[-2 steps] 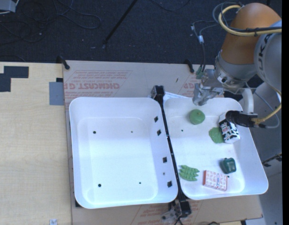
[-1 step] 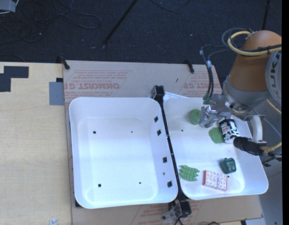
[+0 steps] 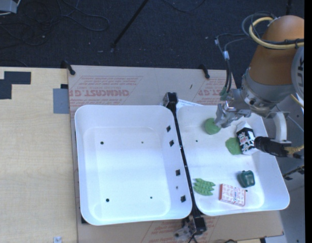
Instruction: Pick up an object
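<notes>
My gripper (image 3: 223,117) hangs over the back of the right bin (image 3: 267,199), directly above a round green object (image 3: 212,127) and close to touching it. Whether that object sits between its fingers I cannot make out. Further right lie a second green lump (image 3: 233,146) and a black-and-white toy (image 3: 245,140) side by side. Toward the front of the same bin are a dark green pepper-like piece (image 3: 246,178), a pink patterned card (image 3: 232,194) and a ridged light-green item (image 3: 203,187).
The left bin (image 3: 95,120) sits beside the right one, parted by a black clip-lined divider (image 3: 179,156). Both rest on cardboard over a wooden bench. The arm's orange band (image 3: 277,44) and cables fill the upper right.
</notes>
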`<action>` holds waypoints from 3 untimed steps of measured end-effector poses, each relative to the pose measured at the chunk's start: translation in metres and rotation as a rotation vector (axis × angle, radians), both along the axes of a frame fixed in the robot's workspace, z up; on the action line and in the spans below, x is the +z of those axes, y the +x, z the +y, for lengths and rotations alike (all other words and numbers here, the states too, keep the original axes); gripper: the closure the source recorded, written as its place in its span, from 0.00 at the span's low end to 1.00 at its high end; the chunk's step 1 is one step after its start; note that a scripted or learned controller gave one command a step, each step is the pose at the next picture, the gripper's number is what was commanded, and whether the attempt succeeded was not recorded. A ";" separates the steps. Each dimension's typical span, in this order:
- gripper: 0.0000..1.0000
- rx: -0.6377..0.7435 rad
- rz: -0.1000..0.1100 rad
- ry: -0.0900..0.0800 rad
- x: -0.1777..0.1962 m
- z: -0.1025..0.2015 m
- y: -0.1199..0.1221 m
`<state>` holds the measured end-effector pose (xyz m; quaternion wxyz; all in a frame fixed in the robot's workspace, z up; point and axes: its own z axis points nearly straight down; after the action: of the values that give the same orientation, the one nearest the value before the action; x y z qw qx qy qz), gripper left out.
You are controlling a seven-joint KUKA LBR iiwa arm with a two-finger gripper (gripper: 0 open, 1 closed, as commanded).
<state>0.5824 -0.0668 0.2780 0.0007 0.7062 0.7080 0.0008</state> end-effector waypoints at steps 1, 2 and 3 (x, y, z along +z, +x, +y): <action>1.00 0.002 0.002 0.001 0.024 0.034 -0.010; 1.00 0.001 -0.008 0.000 0.137 0.048 -0.013; 1.00 -0.003 0.020 0.000 -0.101 0.062 -0.012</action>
<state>0.5707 -0.0048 0.1772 -0.0063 0.7071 0.7071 -0.0062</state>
